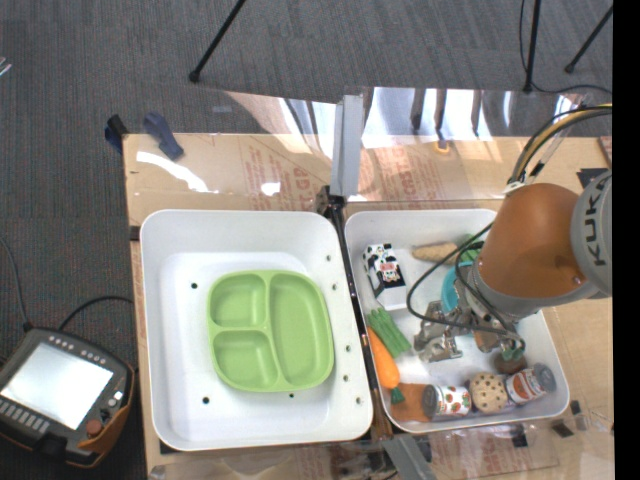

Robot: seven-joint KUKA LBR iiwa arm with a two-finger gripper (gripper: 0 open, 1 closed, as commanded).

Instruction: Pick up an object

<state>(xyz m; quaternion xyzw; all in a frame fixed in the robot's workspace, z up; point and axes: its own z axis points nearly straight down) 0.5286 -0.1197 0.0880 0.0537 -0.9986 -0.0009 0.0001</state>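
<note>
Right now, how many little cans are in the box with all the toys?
2. One can lies near the front edge of the right bin, beside the carrot. The other can lies in the front right corner. The arm may hide more.

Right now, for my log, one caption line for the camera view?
KUKA arm's gripper low in the right bin among toy food; green divided plate in the left bin.
</note>
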